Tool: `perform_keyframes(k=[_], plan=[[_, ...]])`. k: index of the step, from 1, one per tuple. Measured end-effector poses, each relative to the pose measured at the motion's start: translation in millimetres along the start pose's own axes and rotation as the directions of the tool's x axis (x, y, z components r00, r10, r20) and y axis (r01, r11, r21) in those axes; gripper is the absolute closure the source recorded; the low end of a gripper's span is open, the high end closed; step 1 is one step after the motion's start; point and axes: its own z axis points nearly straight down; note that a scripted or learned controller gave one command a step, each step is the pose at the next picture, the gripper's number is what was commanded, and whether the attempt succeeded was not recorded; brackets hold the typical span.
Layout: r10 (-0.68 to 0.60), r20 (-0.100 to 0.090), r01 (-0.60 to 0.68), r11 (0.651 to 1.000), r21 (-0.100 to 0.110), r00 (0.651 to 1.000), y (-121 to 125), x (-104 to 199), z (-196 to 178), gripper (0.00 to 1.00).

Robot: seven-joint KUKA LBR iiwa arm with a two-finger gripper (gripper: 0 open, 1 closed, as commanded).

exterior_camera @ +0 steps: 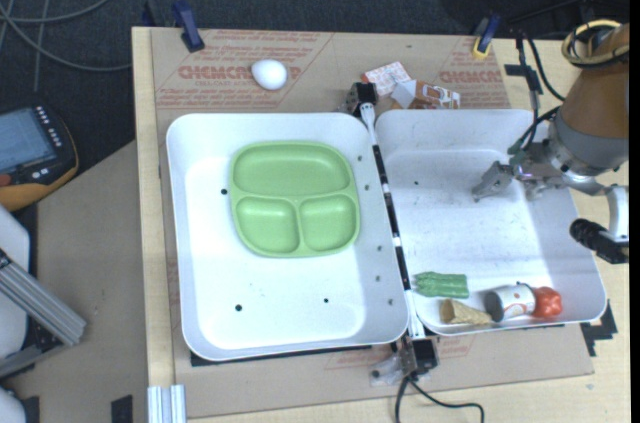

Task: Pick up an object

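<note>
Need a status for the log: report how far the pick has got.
Done: nothing lifted yet. The green item, tan piece, bottle and red item all lie at the right bin's near edge. In hand: the gripper hangs over bare bin floor, away from them. Left: move to an item, grasp, lift.

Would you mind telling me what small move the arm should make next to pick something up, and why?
Probably it should move toward the near edge of the right bin. The gripper hangs over bare bin floor in the upper part, with nothing under it, while the green object, the tan piece, the white cylinder and the red object cluster along that near edge.
</note>
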Motion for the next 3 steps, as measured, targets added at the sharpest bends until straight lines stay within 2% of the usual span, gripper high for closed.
perform_keyframes(k=[1, 2, 3], plan=[[0.0, 0.003, 0.0, 1.0, -0.006, 1.0, 11, -32, -44, 0.0], [-0.001, -0.001, 0.001, 1.0, 0.0, 1.0, 24, -10, 32, 0.0], [-0.001, 0.003, 0.001, 1.0, -0.005, 1.0, 11, -32, -13, 0.0]])
